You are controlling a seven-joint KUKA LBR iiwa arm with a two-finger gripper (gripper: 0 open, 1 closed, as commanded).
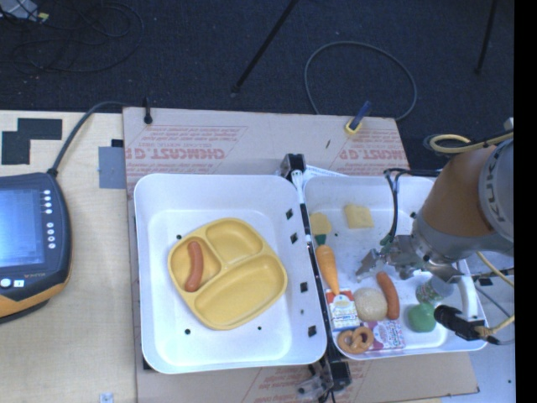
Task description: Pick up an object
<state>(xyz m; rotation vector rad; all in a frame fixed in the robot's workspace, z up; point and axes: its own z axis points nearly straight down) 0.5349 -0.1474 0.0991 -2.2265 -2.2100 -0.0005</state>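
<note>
The right bin holds a carrot, a red sausage, a pale round roll, a green piece, a pretzel, a printed packet, a yellow cheese block and a smaller yellow piece. My gripper hangs low in this bin, just above and left of the red sausage and right of the carrot. The orange-banded wrist covers the bin's right side.
The left bin carries a yellow divided plate with a second sausage in its upper-left compartment. A teach pendant lies on the bench at far left. Cables trail off the arm at lower right.
</note>
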